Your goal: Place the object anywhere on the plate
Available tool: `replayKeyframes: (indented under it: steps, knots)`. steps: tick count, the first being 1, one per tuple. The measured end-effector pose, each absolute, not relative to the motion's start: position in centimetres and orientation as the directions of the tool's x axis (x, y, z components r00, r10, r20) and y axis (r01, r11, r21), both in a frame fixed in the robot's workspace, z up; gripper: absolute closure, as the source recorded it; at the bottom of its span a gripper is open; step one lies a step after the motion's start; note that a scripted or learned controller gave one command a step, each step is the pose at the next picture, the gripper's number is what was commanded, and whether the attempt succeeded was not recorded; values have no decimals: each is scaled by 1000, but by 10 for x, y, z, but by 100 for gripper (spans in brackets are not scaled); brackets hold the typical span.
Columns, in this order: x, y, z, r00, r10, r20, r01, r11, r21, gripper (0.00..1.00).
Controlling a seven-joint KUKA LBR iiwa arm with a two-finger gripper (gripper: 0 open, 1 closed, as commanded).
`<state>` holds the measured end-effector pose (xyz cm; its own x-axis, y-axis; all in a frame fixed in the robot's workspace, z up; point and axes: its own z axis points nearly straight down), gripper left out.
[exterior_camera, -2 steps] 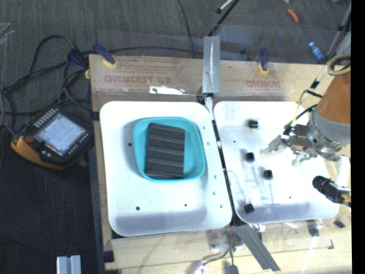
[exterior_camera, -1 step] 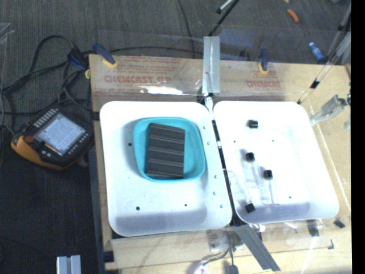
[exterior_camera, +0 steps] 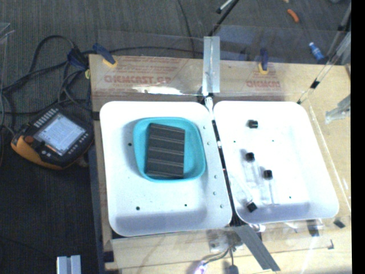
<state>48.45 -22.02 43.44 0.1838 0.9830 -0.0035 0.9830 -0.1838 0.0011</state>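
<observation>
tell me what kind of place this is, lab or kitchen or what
Most likely a robotics lab: two white bins clamped to a bench, a teach pendant with its cable on the carpet, and a teal plate bearing a dark ridged block.

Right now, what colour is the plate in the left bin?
Teal blue plate, seen in the camera view, with a dark grey ridged block lying on it.

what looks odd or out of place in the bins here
Nothing looks spilled or broken. The dark ribbed block lies flat on the teal plate in the left bin. Clear pieces with black caps lie scattered in the right bin.
</observation>
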Motion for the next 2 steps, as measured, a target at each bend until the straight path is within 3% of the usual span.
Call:
replayKeyframes:
  steps: [2]
  knots:
    - [486,-217,434,407,913,-2,913,-407,0,0]
